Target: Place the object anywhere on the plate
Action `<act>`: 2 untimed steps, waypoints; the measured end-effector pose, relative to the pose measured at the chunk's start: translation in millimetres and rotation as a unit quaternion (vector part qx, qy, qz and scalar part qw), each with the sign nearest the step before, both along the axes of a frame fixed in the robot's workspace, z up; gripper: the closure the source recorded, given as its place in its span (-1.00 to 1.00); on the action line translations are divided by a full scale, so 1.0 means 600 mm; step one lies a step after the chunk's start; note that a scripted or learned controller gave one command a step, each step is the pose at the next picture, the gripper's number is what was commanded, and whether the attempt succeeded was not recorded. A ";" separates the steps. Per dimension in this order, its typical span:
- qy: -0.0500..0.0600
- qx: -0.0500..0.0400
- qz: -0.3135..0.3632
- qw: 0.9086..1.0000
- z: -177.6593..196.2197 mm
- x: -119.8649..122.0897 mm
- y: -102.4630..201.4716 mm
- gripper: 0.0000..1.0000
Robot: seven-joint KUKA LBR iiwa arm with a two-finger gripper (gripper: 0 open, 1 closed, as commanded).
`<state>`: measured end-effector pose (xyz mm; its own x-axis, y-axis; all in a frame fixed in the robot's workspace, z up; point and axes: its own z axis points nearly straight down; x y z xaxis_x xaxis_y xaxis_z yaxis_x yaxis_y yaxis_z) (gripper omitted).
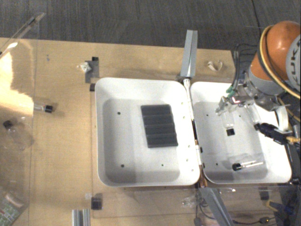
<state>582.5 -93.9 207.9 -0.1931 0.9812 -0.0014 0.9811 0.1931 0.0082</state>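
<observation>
A dark grey ribbed plate (159,125) lies flat in the middle of the left bin (106,126). A small clear tube with a black cap (245,165) lies on its side near the front wall of the right bin (277,173). My gripper (230,125) hangs over the back half of the right bin, below the grey and orange wrist (277,51). It is behind the tube and apart from it, to the right of the plate. A small black square (230,132) shows right under the gripper; whether it is part of the gripper or a loose thing I cannot tell.
A grey post (189,53) rises at the back between the two bins. Black cables and a connector (269,130) hang over the right bin's right side. A small clear vial with a black cap (44,108) lies on the wooden bench far left.
</observation>
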 end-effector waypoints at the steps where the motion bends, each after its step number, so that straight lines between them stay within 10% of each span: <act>1: 0.002 0.000 0.052 0.999 -0.038 0.039 0.147 1.00; 2: 0.001 0.001 0.012 1.000 -0.038 0.000 0.276 1.00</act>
<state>582.4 71.8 185.2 -0.2165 0.9763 0.0004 0.9763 0.2165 0.0056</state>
